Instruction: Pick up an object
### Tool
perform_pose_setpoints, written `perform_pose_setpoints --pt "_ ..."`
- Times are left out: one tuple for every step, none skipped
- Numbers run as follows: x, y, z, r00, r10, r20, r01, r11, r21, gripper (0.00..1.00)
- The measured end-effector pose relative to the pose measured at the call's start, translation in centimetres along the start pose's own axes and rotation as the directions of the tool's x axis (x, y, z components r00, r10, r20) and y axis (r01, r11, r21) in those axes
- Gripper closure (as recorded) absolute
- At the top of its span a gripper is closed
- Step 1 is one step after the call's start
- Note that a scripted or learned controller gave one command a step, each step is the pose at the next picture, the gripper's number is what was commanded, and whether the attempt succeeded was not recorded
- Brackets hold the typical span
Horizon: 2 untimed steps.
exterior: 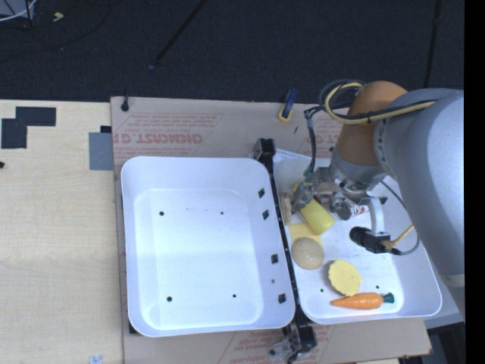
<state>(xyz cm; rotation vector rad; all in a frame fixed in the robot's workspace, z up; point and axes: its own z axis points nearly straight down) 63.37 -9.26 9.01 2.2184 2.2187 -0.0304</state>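
The grey arm with its orange band reaches in from the right and hangs its two-finger gripper (318,197) low over the far part of the right-hand white bin (424,294). Directly under it lies a small yellow block-shaped object (317,218), tilted, its far end touching or just beneath the gripper's metal parts. Whether the claw is wide, narrow or closed on anything cannot be told from this slanted view, since the wrist body hides the tips.

The yellow block looks like the target in hand. Nearer in the same bin sit a round beige potato-like ball (308,252) just beside the block, a flat yellow disc-like piece (345,277), and an orange toy carrot with a green end (358,302) along the near edge. The left-hand white bin (144,241) lies beside.

To do this step well, the gripper should settle squarely across the block's narrow sides, keeping off the bin's dividing wall on the left and the beige ball. A lift should come only after a firm close, straight up, slowly.
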Motion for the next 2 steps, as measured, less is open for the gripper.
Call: perform_pose_setpoints --pt "0.4 0.0 -0.9 1.000 0.001 -0.011 -0.001 1.000 -0.005 1.00" --pt "6.7 1.1 -10.5 1.000 -0.007 -0.019 0.007 1.000 -0.018 1.00"
